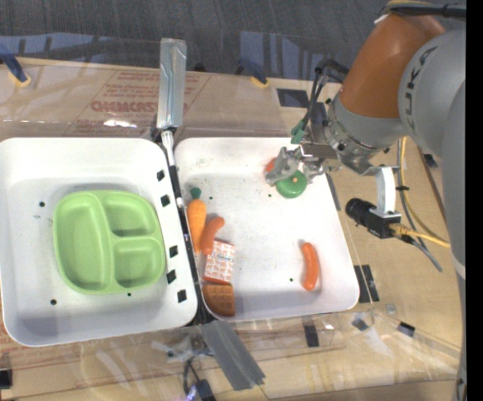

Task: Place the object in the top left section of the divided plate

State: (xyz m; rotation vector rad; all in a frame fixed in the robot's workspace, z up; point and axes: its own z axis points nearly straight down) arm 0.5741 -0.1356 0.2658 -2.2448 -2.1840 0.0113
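The gripper [290, 167] is positioned over a green-and-orange toy [290, 185] near the right bin's [329, 295] far edge; jaw state cannot be told.

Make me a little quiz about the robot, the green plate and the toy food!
1. True or false: the green divided plate lies in the right bin.
2. Which toy lies alone near the right bin's right wall? A) the carrot B) the sausage C) the waffle
3. Fill in: the gripper hangs over a round ____ toy at the far end of the right bin.

Key: 1 false, the plate lies in the left bin. 2 B. 3 green.
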